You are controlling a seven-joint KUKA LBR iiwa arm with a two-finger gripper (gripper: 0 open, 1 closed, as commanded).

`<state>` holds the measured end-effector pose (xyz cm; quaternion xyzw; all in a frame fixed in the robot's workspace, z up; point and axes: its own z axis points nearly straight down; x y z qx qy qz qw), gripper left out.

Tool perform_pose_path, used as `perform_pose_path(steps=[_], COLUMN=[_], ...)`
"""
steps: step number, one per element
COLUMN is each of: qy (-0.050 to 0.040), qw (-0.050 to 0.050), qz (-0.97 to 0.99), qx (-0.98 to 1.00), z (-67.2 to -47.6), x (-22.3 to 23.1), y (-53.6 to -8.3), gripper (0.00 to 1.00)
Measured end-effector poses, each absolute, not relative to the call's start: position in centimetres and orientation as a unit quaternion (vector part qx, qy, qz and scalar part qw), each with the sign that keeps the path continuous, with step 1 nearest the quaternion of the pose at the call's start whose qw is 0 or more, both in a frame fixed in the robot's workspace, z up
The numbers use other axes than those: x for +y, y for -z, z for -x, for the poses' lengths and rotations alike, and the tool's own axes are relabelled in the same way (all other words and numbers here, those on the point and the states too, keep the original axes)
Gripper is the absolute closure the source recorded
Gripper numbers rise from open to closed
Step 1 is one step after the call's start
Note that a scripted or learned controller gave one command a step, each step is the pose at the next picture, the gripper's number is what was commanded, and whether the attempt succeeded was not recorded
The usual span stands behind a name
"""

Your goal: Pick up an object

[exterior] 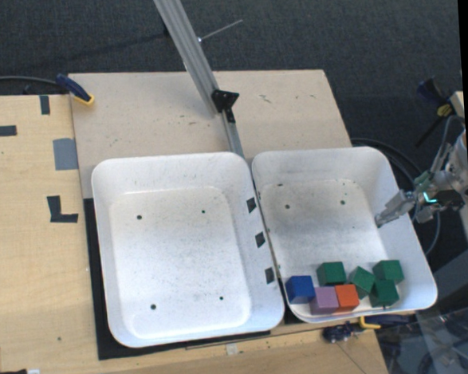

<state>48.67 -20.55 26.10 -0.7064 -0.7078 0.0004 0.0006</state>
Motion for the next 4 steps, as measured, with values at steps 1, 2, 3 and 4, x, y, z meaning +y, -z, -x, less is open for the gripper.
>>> perform_pose_path(steps=[1, 2, 3, 4], qy=[-0.0002, -0.002, -0.0019, -0.0011], qw=[0.0, 0.004, 0.004, 0.001], qz=[0.707, 0.707, 0.707, 0.707], qx=[-0.708, -0.707, -0.707, -0.707], z=[-48.7, -48.4, -48.6, -48.6], x=[-20.6, -20.7, -20.2, -20.2], y=[-26.1, -19.7, -13.4, -9.0], gripper=[0.0, 0.0, 0.0, 0.0])
